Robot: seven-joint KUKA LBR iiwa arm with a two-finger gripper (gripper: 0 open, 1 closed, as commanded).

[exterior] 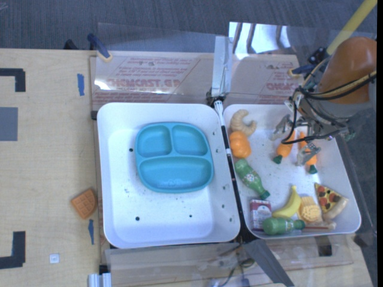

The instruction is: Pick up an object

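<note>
My gripper [296,141] hangs low over the far right part of the right bin [350,220], its fingers spread open. A small orange carrot [282,150] with a green tip lies just left of and below it. A second orange piece [309,158] lies under the right finger. Nothing sits between the fingers. Along the bin's left side lie a beige pastry [242,121], an orange [239,144] and a green bottle [251,179]. Near the front lie a banana [290,203], corn [309,210], a pizza slice [330,200], a small red carton [260,213] and a green cucumber [281,225].
The left bin [114,220] holds a blue divided plate [175,157]. A brown waffle piece [84,202] lies on the wooden bench to the left of the bins. Black cables [335,88] loop around the orange-banded wrist above the right bin's far corner.
</note>
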